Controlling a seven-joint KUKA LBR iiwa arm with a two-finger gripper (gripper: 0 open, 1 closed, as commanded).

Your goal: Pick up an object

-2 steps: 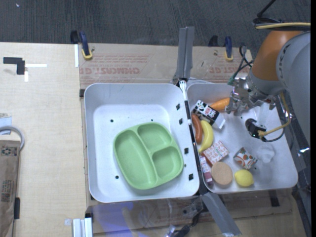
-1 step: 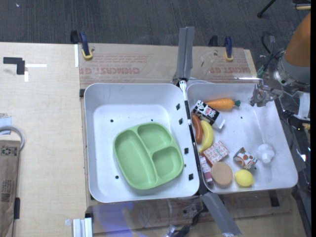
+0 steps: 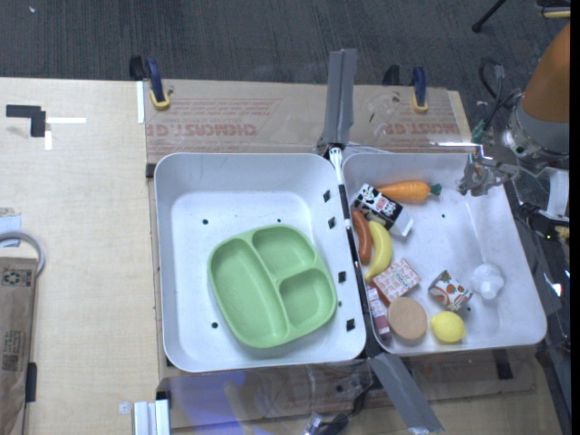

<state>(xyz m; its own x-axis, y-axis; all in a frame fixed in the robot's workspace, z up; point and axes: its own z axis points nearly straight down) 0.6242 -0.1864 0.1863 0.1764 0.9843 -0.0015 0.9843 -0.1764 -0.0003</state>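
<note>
From above, 2 white bins sit side by side. The left bin (image 3: pixel 177 243) holds a green plate (image 3: pixel 272 284) with 3 sections. The right bin (image 3: pixel 517 270) holds a carrot (image 3: pixel 405 190), banana (image 3: pixel 380 248), lemon (image 3: pixel 447 326) and small cartons. The gripper (image 3: pixel 478 176) hangs over its far right corner; its grip cannot be told.

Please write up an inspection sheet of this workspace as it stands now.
Surface: wooden bench bearing left bin and right bin.
Job's things: carrot, banana, lemon and small cartons in the right bin.
Clutter: green divided plate in the left bin.
Grippers: gripper over the right bin's far right corner, holding nothing visible.
Cables: dark cables beside the arm.
Surroundings: blue clamps, dark floor.
</note>
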